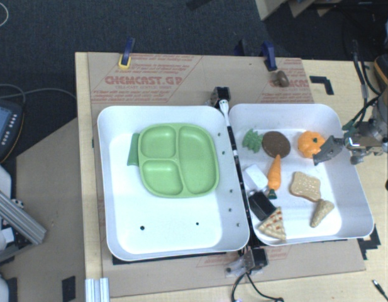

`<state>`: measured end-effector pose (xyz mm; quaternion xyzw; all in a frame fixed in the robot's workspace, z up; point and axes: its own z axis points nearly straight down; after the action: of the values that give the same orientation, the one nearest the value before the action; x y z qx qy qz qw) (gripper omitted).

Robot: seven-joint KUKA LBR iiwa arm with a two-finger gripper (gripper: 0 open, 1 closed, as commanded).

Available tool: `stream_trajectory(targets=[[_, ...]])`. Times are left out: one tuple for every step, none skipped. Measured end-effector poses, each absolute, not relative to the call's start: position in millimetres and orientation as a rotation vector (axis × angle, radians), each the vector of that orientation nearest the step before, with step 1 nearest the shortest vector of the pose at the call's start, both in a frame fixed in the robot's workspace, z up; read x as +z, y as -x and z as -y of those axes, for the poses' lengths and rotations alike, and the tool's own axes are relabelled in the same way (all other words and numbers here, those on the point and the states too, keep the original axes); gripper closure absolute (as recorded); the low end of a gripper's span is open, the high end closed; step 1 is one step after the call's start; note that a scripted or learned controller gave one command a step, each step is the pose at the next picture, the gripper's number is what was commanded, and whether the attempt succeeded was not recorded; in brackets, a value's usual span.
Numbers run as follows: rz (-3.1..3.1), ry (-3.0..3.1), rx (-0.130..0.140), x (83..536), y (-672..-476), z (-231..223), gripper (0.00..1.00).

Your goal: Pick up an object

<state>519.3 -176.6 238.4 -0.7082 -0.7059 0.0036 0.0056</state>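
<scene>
From the right edge we see the gripper [335, 146] reaching in over the right bin [354, 197], low at its right wall. One dark finger [326, 150] juts left toward an orange fruit [310, 143], just beside it; we cannot tell whether the fingers are open or closed, and nothing shows between them.

The right bin also holds a broccoli piece [251, 139], a brown disc [276, 144], a carrot [275, 172], a slice of bread [305, 186], a pizza slice [273, 225], a tan wedge [322, 212], a white block [256, 178] and a black block [261, 204]. In the left bin [115, 168] lies a green sectioned tray [178, 160].

Both bins sit on a brown board [87, 106] printed in red "CHEMCAST", held by a yellow clamp [126, 55] and a blue clamp [268, 55]. Dark carpet [87, 11] surrounds the bench.
</scene>
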Motion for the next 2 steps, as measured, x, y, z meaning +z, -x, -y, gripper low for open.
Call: stream_trajectory(targets=[[2.222, 2.222, 0.000, 245, -522.0, 176, 0.00], [2.218, 2.217, 0.004, 191, -531.2, 172, 0.00]])
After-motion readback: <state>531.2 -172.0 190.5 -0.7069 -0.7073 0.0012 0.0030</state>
